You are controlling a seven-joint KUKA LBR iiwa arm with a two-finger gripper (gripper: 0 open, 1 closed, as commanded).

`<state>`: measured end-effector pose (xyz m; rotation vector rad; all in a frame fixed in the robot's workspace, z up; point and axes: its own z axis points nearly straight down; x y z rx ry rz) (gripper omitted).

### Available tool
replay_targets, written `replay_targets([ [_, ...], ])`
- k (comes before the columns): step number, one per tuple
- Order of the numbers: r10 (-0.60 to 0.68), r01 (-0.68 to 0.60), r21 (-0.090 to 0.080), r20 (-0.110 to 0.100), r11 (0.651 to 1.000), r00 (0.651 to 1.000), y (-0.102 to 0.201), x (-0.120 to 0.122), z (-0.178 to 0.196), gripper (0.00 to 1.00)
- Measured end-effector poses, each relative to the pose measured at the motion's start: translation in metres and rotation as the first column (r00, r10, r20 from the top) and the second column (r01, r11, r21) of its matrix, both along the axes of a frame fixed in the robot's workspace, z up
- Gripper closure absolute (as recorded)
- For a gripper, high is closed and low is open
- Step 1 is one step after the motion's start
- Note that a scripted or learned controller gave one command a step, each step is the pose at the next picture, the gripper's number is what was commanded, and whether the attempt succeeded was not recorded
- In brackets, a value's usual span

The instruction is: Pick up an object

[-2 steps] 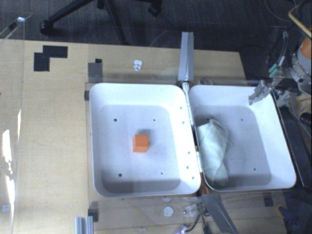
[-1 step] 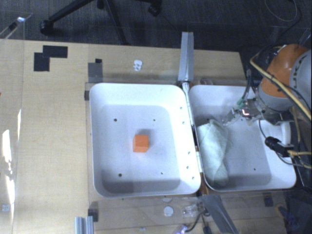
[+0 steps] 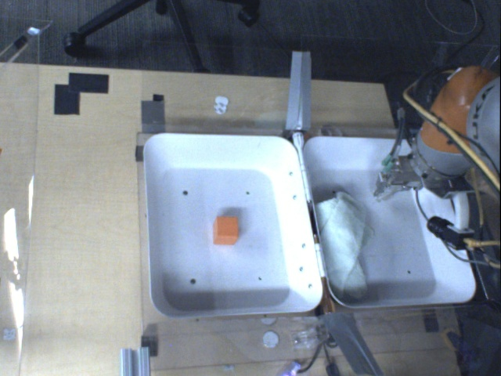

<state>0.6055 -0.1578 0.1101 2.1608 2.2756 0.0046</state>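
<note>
While the pincer [image 3: 389, 182] hangs over the right bin [image 3: 438, 288], we cannot tell how it is set. We see an orange block [image 3: 226, 230] well to its left, on the left bin [image 3: 168, 288] floor; a pale crumpled cloth [image 3: 343, 237] lies nearer, below-left.

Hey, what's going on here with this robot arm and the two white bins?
A grey robot arm reaches in from the right, its claw hanging above the right bin, with nothing visibly between its fingers. A pale crumpled cloth lies against that bin's left wall. An orange block sits alone in the left bin, untouched.
</note>
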Motion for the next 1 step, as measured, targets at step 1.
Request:
replay_targets([
  [1, 0.051, -0.051, -0.001, -0.001, 0.999, 0.999, 0.0174, 0.0554, 0.0805, 1.00],
])
